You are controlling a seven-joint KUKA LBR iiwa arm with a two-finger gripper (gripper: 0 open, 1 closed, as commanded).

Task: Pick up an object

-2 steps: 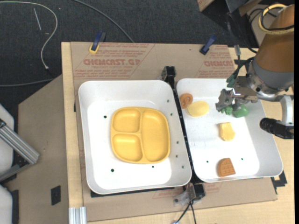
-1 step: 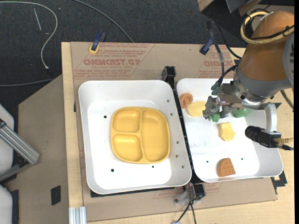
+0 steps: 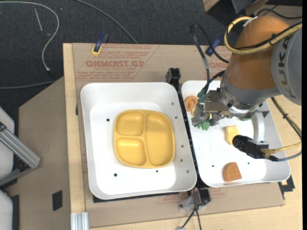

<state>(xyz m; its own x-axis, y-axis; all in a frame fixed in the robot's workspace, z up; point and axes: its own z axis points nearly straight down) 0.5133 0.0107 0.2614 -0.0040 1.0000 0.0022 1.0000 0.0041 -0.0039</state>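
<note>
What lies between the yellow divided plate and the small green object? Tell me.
In the camera view: bare white bin floor, then the two bins' adjoining rims, between yellow divided plate and green object.

Single fixed camera above counter (image 3: 120, 63), looking down at slant, moderately close; both white bins (image 3: 96, 128) in frame, arm (image 3: 254, 56) entering from right.

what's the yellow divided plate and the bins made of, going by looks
The yellow divided plate looks like moulded plastic with a smooth satin finish: rounded compartment ridges and soft highlights. The white bins look like thin formed plastic, glossy, with rounded lips. The board beneath them looks like printed cardboard.
</note>
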